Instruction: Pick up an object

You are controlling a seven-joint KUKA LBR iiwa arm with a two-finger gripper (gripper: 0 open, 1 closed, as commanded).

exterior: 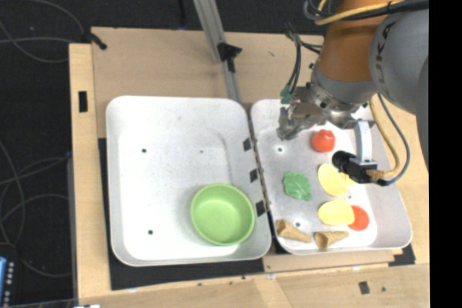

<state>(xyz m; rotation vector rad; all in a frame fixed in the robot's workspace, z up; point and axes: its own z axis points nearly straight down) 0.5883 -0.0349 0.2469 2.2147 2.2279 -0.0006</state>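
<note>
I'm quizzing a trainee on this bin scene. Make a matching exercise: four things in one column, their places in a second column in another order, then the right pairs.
Things:
1. green bowl
2. red ball
3. green leafy piece
4. gripper

Places:
A. right bin, left of the yellow pieces
B. over the top left part of the right bin
C. left bin, near its front right corner
D. right bin, right of the gripper

Pairs: 1-C, 2-D, 3-A, 4-B
</note>
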